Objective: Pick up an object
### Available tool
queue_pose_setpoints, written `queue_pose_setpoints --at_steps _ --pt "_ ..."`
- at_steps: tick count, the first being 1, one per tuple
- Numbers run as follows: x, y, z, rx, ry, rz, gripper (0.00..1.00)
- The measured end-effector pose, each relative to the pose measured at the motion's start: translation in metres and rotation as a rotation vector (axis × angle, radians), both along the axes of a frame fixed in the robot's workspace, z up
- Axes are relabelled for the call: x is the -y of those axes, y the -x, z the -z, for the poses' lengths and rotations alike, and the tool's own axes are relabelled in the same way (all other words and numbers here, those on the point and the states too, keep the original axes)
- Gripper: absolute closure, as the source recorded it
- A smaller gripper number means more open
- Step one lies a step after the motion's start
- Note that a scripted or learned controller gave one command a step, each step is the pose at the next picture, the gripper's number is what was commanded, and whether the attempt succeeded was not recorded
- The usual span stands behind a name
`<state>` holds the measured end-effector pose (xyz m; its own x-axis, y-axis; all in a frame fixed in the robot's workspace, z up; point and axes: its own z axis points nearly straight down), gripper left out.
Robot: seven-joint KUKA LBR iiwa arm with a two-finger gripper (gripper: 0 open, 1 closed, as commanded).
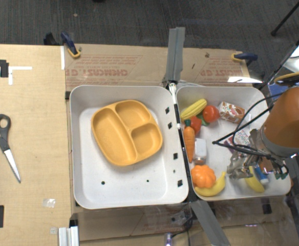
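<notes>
My gripper (240,169) hangs low over the right bin (218,94), near its front right part, under the orange wrist band. Around it lie toy foods: a yellow banana (212,187) and an orange pumpkin (203,175) to its left, a yellow piece (255,184) just right of it. Farther back lie a carrot (189,141), a tomato (210,114), a corn cob (194,108) and a red-and-white packet (230,111). A white block (200,148) lies beside the carrot. The wrist and cables hide the fingertips, and I see nothing clearly between them.
The left bin (83,188) holds a yellow divided plate (126,132). Scissors (3,142) lie on the wooden bench at the far left. Black cables run from the wrist across the right bin. Clamps sit along the cardboard at the back.
</notes>
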<state>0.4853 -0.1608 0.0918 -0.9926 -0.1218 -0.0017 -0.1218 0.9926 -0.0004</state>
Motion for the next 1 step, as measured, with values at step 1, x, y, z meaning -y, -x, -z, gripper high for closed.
queue_pose_setpoints --at_steps 1 --pt "-0.0001 0.0000 0.0000 0.000 0.000 0.000 0.00"
